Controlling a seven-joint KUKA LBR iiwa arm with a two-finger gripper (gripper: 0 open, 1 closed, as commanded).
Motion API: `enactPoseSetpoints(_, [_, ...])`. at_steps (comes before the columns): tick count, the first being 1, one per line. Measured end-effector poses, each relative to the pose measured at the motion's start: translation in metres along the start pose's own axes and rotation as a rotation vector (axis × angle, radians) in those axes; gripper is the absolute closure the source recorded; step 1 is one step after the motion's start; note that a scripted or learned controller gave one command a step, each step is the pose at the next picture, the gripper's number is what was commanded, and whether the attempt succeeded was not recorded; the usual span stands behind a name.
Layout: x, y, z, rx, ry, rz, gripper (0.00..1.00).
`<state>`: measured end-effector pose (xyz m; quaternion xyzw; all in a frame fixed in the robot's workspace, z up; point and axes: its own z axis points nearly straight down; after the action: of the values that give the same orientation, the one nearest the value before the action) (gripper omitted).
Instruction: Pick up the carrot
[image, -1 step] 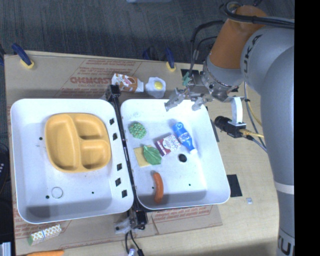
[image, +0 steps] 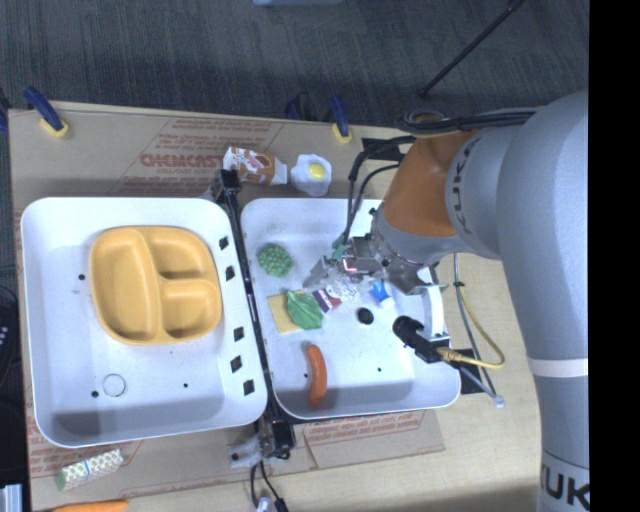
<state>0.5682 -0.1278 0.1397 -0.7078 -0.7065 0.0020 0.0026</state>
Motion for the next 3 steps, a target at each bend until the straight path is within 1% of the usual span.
enactPoseSetpoints(1, [0.026,-0.048,0.044,-0.001,0.001,0.119,0.0])
enactPoseSetpoints(2, [0.032,-0.092,0.049,-0.001,0.001,0.033,0.0])
enactPoseSetpoints(3, [0.032,-0.092,0.04,0.001,0.002,0.028,1.0])
